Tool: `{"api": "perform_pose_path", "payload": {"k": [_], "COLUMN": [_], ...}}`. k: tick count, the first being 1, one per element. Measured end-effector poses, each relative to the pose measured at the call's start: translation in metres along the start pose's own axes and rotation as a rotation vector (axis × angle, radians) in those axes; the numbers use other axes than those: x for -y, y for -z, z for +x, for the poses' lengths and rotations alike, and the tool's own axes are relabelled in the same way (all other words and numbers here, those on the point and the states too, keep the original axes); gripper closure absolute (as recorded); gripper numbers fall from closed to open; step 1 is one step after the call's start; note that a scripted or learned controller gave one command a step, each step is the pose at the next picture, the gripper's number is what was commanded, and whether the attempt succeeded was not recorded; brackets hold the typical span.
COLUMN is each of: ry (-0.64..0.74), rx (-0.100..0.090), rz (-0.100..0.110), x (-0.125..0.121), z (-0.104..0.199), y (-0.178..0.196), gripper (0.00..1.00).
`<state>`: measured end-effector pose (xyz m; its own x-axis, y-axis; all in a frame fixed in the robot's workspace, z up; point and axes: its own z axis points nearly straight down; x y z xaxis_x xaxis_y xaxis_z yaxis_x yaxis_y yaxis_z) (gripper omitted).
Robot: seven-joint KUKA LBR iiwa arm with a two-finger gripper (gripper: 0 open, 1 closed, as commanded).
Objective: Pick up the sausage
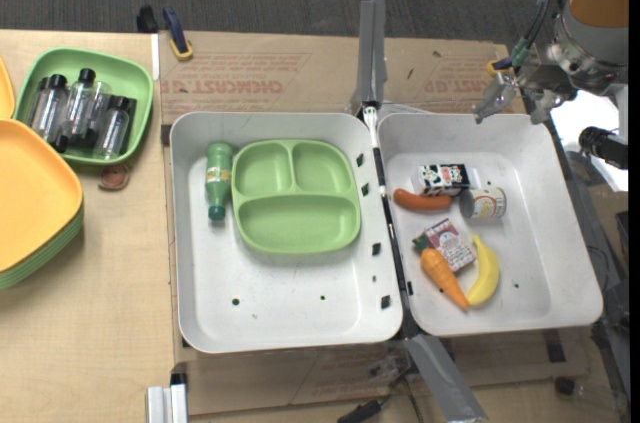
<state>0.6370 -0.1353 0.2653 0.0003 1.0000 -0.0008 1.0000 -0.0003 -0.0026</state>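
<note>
At far left on the desk [120,331], a stack of orange plates [35,201] sits beside a small green tray [135,76] holding dark-capped bottles [80,111]. Next comes the left bin [280,311], which carries a green bottle [217,179] lying along its left side and a green divided plate [297,196] just beside it.

Across the central divider, the right bin [540,291] holds the clutter that matters. The sausage [423,201] lies near the bin's left wall, roughly crosswise, with a black-and-white carton [443,176] touching or nearly touching its upper edge and a small can [487,203] just off its right end. Below it lie a small packet [449,245], a carrot [443,278] and a banana [484,271].

At upper right, the pincer [510,89] hangs above the bin's far rim, well apart from the sausage; whether it is released or clenched I cannot tell.

To do this step well, I judge the arm should travel forward and left, then descend over the sausage's left half, away from carton and can, with the closing direction across its narrow width. A centred, low grip would keep the rounded skin from slipping out.
</note>
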Motion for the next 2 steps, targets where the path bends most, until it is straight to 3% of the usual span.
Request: {"api": "perform_pose_path", "payload": {"k": [1,2], "ry": [-0.049,0.228], "rx": [0.0,-0.001], "rz": [0.001,-0.001], "x": [0.088,0.106], "z": [-0.027,-0.037], "y": [-0.02,-0.175], "gripper": [0.0,0.0]}}
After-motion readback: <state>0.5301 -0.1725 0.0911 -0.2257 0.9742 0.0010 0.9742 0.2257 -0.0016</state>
